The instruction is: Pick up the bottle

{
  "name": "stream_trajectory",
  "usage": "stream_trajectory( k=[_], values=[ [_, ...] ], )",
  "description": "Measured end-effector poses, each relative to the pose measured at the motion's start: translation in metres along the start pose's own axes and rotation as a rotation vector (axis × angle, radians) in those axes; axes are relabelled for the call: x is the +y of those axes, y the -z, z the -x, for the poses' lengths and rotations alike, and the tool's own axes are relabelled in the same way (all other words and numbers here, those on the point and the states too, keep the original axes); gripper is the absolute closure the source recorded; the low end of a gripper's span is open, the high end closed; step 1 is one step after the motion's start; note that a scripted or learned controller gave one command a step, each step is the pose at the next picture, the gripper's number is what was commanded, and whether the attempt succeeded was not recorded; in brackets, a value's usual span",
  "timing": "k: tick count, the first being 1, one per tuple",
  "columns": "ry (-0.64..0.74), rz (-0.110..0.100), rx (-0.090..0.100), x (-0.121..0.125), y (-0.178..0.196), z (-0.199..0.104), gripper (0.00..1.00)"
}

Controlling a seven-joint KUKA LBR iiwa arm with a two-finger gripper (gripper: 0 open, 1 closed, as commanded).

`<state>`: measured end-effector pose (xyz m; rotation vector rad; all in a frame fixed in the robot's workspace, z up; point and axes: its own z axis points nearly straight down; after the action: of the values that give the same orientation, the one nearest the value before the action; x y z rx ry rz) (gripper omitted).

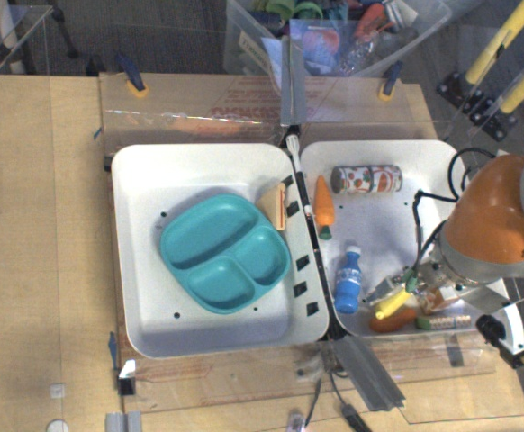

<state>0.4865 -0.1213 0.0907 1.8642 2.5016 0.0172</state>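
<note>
The bottle (347, 280) is small and blue with a white cap and lies in the right bin (442, 156), close to the divider at the bin's front left. My gripper (412, 288) is low over the front of the same bin, to the right of the bottle and apart from it. It hangs over a yellow toy (390, 307) and a red toy (397, 321). The arm's orange band (492, 214) rises behind it and hides part of the bin's right side.
A can (366, 180) lies at the back of the right bin and a carrot (323, 207) lies along the divider. The left bin (136, 241) holds a teal divided plate (223, 252) and a small bread-coloured piece (274, 207). A clear tub of toys (334, 16) stands behind the bins.
</note>
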Motion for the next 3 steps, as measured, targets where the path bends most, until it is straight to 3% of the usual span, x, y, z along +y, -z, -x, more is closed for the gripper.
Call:
stream_trajectory(
  k=[1,2,3],
  values=[
    [0.183,-0.019,0.012,0.087,0.092,-0.021,0.0],
    [0.223,-0.017,0.012,0.061,0.001,-0.003,0.0],
    [0.103,-0.004,0.002,0.037,-0.001,-0.01,0.0]
  ],
)
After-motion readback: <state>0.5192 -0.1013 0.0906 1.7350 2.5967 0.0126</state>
